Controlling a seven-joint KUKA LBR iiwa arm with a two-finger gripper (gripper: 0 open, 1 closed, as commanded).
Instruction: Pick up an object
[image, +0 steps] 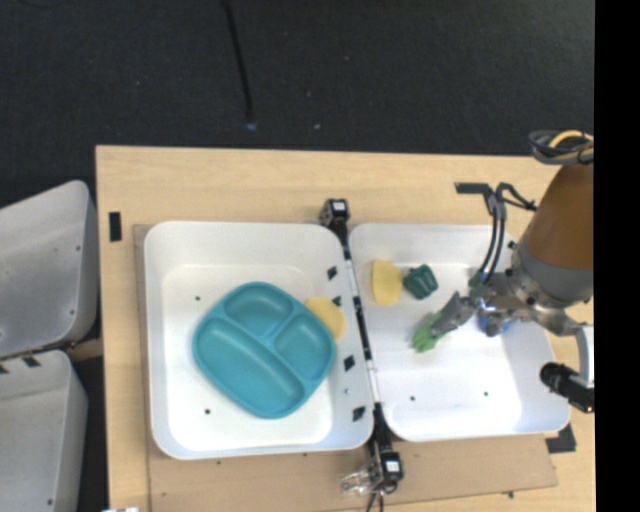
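Observation:
In the right bin (460, 400) lie a yellow block (386, 282), a dark green piece (421, 281) just right of it, and a light green piece (427, 334) lower down. My gripper (449, 317) reaches in from the right at a slant, and its tip touches or sits just above the light green piece's upper right end. The view does not settle whether that piece is gripped. The arm's orange band (560, 225) is at the right edge.
The left bin (175, 400) holds a teal divided plate (262, 346) with a small yellow object (326, 316) at its right rim. A ridge with black clips (355, 330) separates the bins. Cables (492, 240) hang beside the wrist.

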